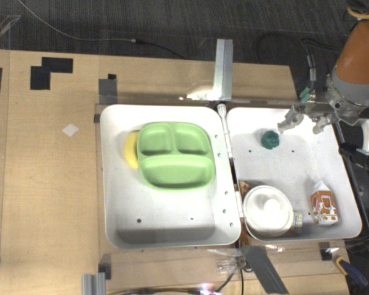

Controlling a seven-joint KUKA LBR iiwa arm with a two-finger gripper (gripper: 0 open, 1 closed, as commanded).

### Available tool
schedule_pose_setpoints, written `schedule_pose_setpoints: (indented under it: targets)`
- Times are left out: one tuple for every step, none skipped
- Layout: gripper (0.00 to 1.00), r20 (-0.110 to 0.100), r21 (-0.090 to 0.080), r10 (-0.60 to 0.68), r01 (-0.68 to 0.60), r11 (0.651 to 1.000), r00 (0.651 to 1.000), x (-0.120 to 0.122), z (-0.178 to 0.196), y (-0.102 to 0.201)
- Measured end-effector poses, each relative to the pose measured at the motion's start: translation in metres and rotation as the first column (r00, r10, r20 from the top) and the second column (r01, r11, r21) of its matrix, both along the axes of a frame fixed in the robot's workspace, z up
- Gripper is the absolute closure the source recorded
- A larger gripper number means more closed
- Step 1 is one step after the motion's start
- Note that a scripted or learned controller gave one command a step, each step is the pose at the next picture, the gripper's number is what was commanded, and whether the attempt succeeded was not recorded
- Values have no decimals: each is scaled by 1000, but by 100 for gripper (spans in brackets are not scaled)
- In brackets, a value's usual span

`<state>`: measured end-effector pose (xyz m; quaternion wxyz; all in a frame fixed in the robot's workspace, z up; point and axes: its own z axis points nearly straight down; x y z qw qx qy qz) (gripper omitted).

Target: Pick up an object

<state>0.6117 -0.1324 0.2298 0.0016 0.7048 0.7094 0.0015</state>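
Left of the spread, unladen hand [305,121] in the right bin [332,165] lies a teal object [270,140].

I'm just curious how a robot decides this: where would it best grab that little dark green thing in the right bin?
Probably straight from above, fingers closing across its middle. The green object is small, roundish and lies alone on the right bin floor, with free space all round.

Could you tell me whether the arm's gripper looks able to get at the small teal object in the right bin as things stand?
Probably yes. The gripper hangs open over the right bin, just right of the teal object, which sits alone on bare floor with nothing between them.
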Motion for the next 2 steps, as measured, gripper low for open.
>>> schedule_pose_setpoints:
  targets:
    - [0, 4, -2, 98, -98, 995, 995, 29, -142, 14]
    - [100, 11, -3, 98, -98, 995, 995, 31, -129, 14]
